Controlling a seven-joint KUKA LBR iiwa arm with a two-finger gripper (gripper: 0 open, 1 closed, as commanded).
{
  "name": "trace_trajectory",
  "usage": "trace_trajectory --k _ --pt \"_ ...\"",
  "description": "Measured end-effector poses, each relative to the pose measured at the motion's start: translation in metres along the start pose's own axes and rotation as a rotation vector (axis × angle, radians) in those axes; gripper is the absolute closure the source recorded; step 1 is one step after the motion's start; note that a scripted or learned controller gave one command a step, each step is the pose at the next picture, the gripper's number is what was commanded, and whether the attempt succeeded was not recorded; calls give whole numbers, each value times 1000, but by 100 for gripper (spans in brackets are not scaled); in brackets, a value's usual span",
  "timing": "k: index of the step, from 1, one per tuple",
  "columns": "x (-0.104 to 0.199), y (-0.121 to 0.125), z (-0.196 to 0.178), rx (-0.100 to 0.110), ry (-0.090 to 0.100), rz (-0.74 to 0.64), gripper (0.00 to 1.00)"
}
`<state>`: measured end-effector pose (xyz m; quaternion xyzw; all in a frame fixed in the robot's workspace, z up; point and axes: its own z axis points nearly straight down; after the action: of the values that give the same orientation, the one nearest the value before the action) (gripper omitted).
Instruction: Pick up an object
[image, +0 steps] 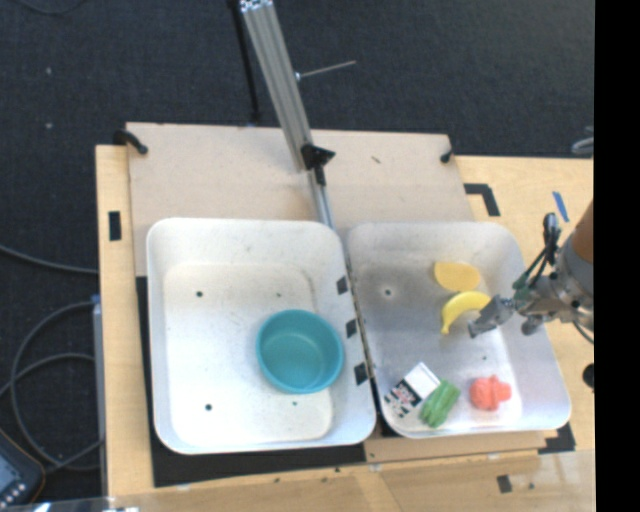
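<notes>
The claw (487, 320) is hovering just right of the small curved yellow plastic banana (462, 307); its spread I cannot tell. Light, stiff, slippery-looking: pinching mid-curve seems best.

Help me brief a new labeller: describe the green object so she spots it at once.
Start at the right bin, the one the arm reaches into. Along its near edge three things lie in a row; the green object is the middle one. It is a small lumpy oblong, between a black-and-white card and a red toy.
</notes>
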<state>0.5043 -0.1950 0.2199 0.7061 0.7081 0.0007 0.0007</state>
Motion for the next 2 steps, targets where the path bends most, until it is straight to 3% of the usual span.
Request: trace_trajectory --k 1,2 --pt "0 0 0 0 0 1 0" --pt "-4 -9 47 5 -1 4 0"
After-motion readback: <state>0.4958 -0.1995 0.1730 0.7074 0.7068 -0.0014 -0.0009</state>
